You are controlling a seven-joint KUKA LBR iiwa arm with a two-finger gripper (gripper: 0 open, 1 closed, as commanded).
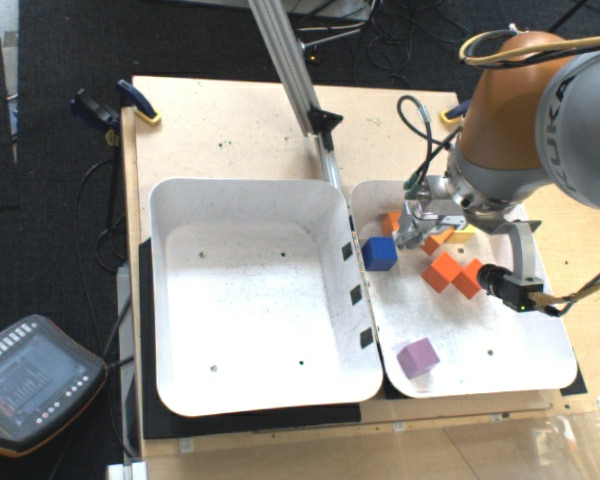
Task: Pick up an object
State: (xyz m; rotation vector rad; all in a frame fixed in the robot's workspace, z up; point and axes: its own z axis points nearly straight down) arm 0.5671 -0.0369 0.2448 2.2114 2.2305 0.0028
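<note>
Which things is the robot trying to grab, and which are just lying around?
For the job:
robot hand
small blue cube
orange blocks
pale purple cube
right white bin

Just lying about:
left white bin
grey handheld control pad
blue and yellow clamp

Two bins, left bin point(250, 298) and right bin point(500, 368), are seen as smooth white plastic, faintly speckled with dark marks. The table point(230, 128) is read as pale matt wood or board, lightly specked. The arm point(550, 98) is finished in smooth grey with a glossy orange band. A blue cube point(379, 254), orange blocks point(450, 272) and a purple cube point(417, 357) are shown matt, foam or plastic not told. A slanted pole point(285, 48) is seen as ribbed bare metal.
</note>
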